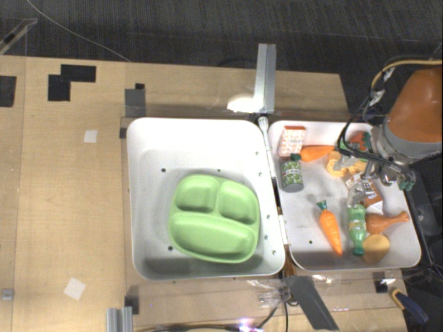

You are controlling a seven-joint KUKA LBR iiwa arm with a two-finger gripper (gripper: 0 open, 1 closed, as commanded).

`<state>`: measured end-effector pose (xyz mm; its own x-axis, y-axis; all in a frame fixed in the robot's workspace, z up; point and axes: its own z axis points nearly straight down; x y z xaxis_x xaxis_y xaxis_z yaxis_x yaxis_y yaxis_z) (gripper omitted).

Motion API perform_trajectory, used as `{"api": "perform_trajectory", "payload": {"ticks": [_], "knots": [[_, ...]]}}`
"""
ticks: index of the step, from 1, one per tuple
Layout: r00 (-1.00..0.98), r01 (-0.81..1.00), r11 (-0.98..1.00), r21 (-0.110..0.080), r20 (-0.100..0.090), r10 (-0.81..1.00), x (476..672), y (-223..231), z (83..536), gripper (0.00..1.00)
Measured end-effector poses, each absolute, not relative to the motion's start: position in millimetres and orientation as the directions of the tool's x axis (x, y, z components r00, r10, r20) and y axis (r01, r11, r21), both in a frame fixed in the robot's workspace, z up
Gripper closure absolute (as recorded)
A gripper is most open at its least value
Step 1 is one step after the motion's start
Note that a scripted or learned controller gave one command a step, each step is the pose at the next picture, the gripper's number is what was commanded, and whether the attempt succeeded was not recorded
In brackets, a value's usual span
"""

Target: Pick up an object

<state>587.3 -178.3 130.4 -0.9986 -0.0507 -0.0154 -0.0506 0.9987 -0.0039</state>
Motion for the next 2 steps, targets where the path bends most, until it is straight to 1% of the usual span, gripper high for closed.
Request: {"api": "perform_trajectory", "payload": {"ticks": [1, 2], "knots": [[-0.999, -0.040, 0.999, -0.004, -0.016, -0.040, 557.2, -158.0, 89.8, 0.00], [-0.996, -0.083, 0.997, -0.005, -0.018, -0.083, 503.5, -142.0, 90.9, 0.00]]}}
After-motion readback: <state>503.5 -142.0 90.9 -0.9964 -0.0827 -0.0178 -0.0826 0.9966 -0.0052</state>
